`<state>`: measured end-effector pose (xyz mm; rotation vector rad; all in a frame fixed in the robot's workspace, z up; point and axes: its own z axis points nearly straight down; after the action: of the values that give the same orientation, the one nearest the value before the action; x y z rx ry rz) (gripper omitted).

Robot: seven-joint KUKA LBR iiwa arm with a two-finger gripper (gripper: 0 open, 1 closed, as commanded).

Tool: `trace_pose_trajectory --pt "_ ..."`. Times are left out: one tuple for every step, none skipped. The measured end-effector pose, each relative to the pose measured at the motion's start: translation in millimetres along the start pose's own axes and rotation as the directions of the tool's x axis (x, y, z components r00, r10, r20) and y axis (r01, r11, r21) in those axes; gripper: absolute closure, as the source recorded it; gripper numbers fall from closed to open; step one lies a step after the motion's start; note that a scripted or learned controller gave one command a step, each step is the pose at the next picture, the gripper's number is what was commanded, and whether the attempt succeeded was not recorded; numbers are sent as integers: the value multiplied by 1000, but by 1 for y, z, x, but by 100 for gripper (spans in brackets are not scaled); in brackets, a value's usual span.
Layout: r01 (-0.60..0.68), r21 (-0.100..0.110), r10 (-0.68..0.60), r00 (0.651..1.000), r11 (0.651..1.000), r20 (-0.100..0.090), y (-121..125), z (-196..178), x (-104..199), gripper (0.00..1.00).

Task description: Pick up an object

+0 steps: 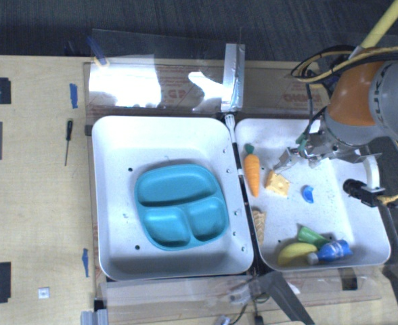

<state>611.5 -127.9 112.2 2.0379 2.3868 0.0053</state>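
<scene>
- Landmark for all positions: the long orange plastic carrot with a green top (252, 172), lying lengthwise along the left wall of the right-hand shallow white bin (361, 246).
- The grey arm with the orange band (361, 100) comes in from the right; its metal two-finger hand (291, 156) sits low over the bin floor, just right of the carrot's green end and above the cheese.
- Hand state: the two slim fingers look spread a little, tips pointing toward the carrot, with bare bin floor between them; nothing is held.
- Pale yellow wedge of toy cheese (277, 183): just right of the carrot's middle, close to it; whether they touch cannot be told.
- Small blue plastic piece (308, 194): further right of the carrot than the cheese, apart from both.
- Brown crumbly-looking item (258, 220): directly below the carrot's tip, against the same bin wall.
- Yellow toy banana (297, 251), green piece (311, 235) and blue bottle-shaped object (334, 250): bunched together at the near edge of the bin, well below and right of the carrot.
- Left-hand white bin (111, 202): left of the carrot, across the shared rim; it holds a teal three-compartment plastic tray (181, 205).
- Light wooden tabletop (30, 181): far left of the carrot, with black and blue tape marks.
</scene>
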Motion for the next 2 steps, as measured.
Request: trace_pose_trajectory --pt "-112 -21 112 994 993 6 -22 16 31 0" --pt "-112 -22 112 994 993 7 -21 6 31 100"
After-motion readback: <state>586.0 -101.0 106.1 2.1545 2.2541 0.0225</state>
